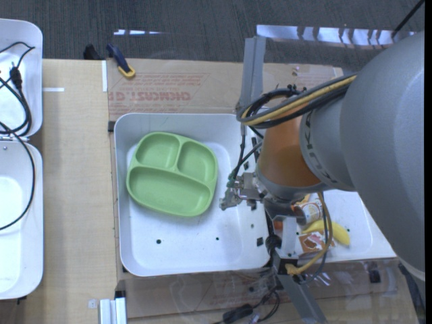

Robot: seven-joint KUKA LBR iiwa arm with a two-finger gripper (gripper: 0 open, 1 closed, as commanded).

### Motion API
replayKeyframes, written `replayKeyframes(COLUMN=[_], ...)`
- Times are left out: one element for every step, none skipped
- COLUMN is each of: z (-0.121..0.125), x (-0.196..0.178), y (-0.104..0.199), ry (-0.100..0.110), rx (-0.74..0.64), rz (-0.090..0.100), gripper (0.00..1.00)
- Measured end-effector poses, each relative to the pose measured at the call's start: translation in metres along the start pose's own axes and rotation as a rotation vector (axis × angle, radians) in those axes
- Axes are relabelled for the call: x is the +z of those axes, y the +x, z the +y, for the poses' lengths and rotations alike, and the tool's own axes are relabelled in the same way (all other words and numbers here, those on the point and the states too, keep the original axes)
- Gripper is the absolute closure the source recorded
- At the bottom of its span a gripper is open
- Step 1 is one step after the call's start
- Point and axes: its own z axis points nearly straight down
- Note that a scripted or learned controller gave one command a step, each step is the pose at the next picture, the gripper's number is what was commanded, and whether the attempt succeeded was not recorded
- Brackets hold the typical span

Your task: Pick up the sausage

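The big grey arm w/ orange band [287, 155] reached in from the right and sat over the seam between the two shallow white bins, blocking most of the right bin [361, 245]. The gripper [236, 196] hung low at the right edge of the left white bin [128, 201], just beside the pale green three-compartment plastic plate [174, 173]; can't tell its state, the wrist and black cables covered it. Nothing seen held. Plate lay in the far half of the left bin, compartments bare.

In the right bin, near side, a yellow banana-shaped toy [332, 232] poked out from under the arm, w/ a reddish-brown and white item [308, 211] just to its left, mostly hidden; couldn't say if that was the sausage. Cables draped across both.

Far left on the bench: a blue-and-yellow clamp [120, 61]. Printed cardboard sheet [162, 86] lay beyond the left bin.
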Motion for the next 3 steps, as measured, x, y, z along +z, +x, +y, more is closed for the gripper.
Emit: replayKeyframes(z=[0.06, 0.024, 0.018], x=[-0.055, 0.008, 0.011], y=[-0.019, 0.002, 0.005], ry=[0.031, -0.001, -0.019], rx=[0.19, 0.231, 0.115], rz=[0.006, -0.002, -0.009], gripper=[0.0, 0.0, 0.0])
